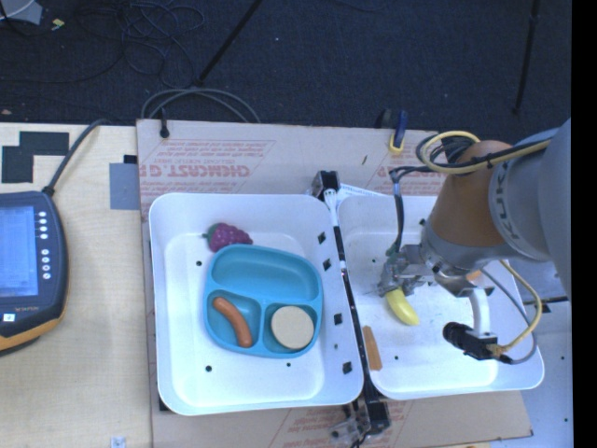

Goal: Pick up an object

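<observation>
Banana [403, 308] in right bin [522, 367], just below claw [396, 281], touching it, claw's grip state unclear

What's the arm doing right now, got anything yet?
End effector down in right bin, just above banana; grip unclear. Banana lying on bin floor. Orange stick beside divider, not in the way.

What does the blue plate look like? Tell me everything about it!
The blue plate is a shiny, plastic-looking tray with rounded corners and three sections. It lies flat in the left white bin, turned at a slight slant. A hot dog sausage rests in its lower left section and a round tan biscuit-like piece in its lower right one. The big top section holds nothing. Purple grapes sit just off its upper left edge.
</observation>
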Available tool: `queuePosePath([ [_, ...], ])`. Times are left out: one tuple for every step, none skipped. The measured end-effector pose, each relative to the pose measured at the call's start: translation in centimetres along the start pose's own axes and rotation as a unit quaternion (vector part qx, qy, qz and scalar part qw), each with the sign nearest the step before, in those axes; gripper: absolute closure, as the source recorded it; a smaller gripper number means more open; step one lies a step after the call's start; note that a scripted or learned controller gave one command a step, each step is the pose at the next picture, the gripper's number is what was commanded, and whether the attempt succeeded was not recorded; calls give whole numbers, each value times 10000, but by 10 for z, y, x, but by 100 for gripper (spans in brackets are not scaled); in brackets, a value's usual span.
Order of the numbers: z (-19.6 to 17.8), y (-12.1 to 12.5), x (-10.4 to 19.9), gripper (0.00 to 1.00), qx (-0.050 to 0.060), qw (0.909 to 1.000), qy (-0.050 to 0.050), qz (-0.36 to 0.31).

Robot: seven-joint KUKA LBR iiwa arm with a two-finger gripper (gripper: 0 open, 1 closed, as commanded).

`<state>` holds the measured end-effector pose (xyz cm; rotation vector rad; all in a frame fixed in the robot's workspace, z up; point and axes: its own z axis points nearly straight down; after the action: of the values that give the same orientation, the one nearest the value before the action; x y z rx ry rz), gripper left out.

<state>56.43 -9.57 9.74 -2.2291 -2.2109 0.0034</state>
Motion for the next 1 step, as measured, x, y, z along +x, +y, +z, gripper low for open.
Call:
queuePosePath([
  [-97, 84, 78, 100, -83, 9999, 12, -91],
])
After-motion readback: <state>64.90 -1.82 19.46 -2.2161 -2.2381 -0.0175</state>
